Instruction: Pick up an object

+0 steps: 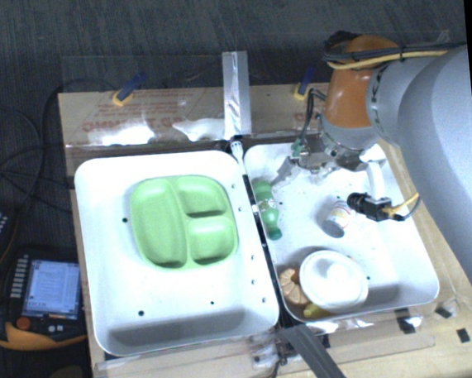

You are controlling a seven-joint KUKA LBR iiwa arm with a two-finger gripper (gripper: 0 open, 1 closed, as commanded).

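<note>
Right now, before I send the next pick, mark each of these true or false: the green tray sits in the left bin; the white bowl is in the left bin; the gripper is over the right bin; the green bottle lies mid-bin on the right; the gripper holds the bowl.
1. The green divided tray sits in the left bin. True.
2. The white bowl is in the left bin. False: it is in the right bin, near the front.
3. The gripper is over the right bin. True.
4. The green bottle lies mid-bin. False: it lies along the right bin's left wall.
5. The gripper holds the bowl. False: they are apart.
</note>
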